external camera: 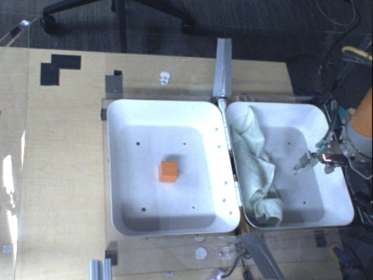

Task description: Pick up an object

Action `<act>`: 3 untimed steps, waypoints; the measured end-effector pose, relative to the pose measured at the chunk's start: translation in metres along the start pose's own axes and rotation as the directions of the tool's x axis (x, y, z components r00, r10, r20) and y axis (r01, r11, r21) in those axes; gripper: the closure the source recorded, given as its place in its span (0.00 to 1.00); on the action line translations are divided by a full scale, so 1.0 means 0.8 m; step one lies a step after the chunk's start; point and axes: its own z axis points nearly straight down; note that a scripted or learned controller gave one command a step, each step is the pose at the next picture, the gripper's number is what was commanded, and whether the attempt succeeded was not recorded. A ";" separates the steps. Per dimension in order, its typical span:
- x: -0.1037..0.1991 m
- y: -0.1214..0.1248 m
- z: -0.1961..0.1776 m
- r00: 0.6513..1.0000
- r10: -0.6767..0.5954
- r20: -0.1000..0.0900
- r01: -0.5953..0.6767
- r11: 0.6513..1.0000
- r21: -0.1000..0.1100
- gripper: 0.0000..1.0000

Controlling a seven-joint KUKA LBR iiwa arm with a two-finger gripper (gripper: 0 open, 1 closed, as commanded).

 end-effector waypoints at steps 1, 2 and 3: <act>-0.035 0.074 0.123 0.988 0.155 0.000 -0.155 0.988 -0.004 0.00; -0.034 0.076 0.110 0.988 0.152 -0.001 -0.152 0.988 -0.007 1.00; -0.027 0.097 -0.014 0.998 0.067 0.001 -0.067 0.998 -0.005 1.00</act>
